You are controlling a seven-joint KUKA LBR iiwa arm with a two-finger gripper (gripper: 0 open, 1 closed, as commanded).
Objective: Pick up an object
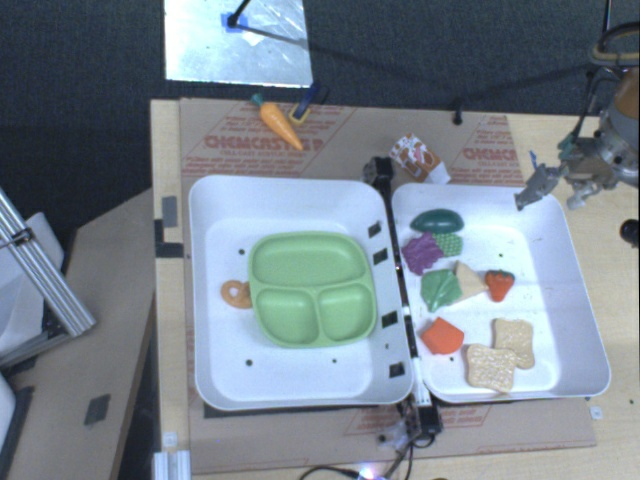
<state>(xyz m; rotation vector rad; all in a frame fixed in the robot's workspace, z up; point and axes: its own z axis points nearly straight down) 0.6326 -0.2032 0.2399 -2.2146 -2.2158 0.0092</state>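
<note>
My gripper (552, 194) hangs over the far right corner of the right bin (570, 268), its two fingers spread apart and open with nothing between them. Below and left of it, the right bin holds toy food: a dark green piece (437, 220), a bumpy green piece (448, 244), a purple piece (420, 254), a green leaf (437, 289), a pale wedge (469, 279), a red fruit (499, 284), an orange-red chunk (442, 336) and two bread slices (491, 366) (515, 340). None of them touches the gripper.
The left bin (215, 228) holds a green divided plate (310, 288) and a small pretzel (237, 294). A toy carrot (280, 125) and a small packet (415, 156) lie on the bench behind the bins. A silver sheet (238, 28) lies farther back.
</note>
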